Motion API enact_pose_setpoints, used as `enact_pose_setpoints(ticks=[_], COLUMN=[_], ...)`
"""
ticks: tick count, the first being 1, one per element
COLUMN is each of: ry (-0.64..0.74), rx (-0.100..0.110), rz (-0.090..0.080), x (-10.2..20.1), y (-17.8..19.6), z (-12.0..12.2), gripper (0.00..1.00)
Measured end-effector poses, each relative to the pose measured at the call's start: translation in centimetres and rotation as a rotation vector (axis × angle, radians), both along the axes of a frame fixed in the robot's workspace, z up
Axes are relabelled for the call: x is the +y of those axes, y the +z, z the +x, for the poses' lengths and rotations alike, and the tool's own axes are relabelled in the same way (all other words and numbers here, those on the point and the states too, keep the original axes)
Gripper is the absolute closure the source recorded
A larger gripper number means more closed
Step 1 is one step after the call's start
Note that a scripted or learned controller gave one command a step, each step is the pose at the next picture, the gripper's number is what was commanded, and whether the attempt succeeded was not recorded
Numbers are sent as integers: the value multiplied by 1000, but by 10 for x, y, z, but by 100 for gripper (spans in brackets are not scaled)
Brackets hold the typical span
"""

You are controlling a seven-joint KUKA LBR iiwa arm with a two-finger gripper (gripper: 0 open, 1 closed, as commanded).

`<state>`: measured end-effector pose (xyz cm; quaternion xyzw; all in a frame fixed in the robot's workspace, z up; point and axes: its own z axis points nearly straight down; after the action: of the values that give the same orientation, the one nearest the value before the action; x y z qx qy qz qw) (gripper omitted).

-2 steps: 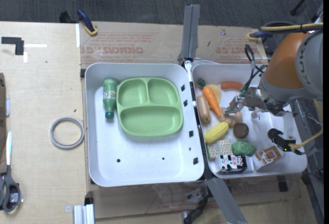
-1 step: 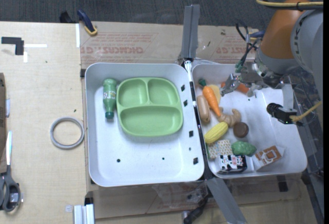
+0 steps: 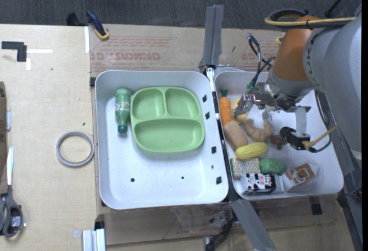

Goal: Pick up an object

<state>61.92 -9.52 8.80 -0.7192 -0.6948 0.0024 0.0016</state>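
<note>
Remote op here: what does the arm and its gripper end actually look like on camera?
The arm is a bulky light-grey cylinder with an orange band above the wrist. A yellow cable loops over its top, and thin dark cables trail past the wrist. The gripper end is metallic grey, with a black fitting beside it.

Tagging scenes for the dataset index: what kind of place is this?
Probably a robotics lab pick-and-place bench: a robot arm reaches over two white bins, the right one full of toy food such as a corn cob, with a tape roll and scissors on the benchtop.
</note>
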Motion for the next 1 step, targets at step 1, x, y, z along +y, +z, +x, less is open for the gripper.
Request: enact_pose_setpoints(ticks=[1], ry=[-5], rx=[-1], rz=[1], x=[1], y=[0], z=[-45], gripper=[0])
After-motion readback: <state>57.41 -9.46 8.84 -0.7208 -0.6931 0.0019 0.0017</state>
